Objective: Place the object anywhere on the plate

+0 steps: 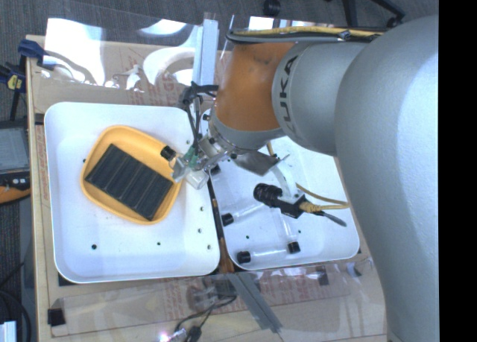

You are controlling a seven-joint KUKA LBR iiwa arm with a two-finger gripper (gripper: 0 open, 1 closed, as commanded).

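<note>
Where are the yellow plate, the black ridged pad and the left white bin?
yellow plate (136,138), camera view, bare upper rim.
black ridged pad (128,181), camera view, its middle.
left white bin (112,252), camera view, bare floor.

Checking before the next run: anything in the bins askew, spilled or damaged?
Nothing spilled or broken. The yellow plate lies at a slant to the left bin's walls, with the dark ribbed slab slanted on it alike. The gripper hangs at the plate's right rim.
</note>
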